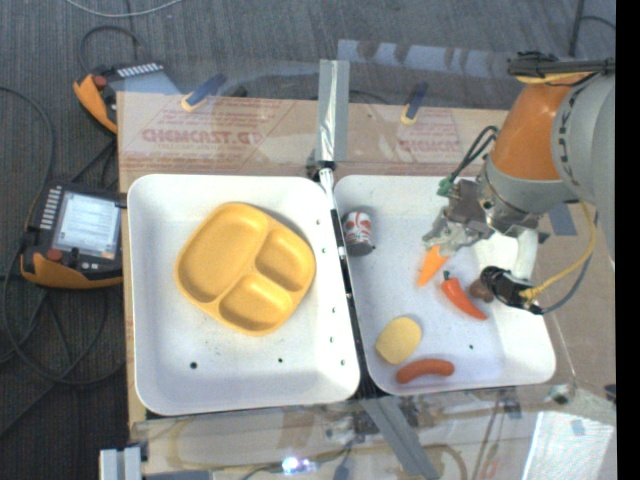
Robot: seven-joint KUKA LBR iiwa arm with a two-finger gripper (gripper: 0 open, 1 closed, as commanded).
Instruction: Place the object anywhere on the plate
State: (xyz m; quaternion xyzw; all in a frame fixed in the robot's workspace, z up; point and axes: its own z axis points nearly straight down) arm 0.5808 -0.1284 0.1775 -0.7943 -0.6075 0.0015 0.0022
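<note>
Hand low in right bin, directly above orange carrot; carrot's long axis runs steeply down-left. Grip state: cannot tell. Yellow plate well apart, left.

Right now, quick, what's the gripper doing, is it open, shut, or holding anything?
Gripper: above the right bin, just over the top of the carrot; whether it is open or shut cannot be told, and no grasp is visible.

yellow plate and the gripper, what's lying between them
In the camera view, between the yellow plate and the gripper lie the bins' meeting walls and a small can at the right bin's left edge.
</note>
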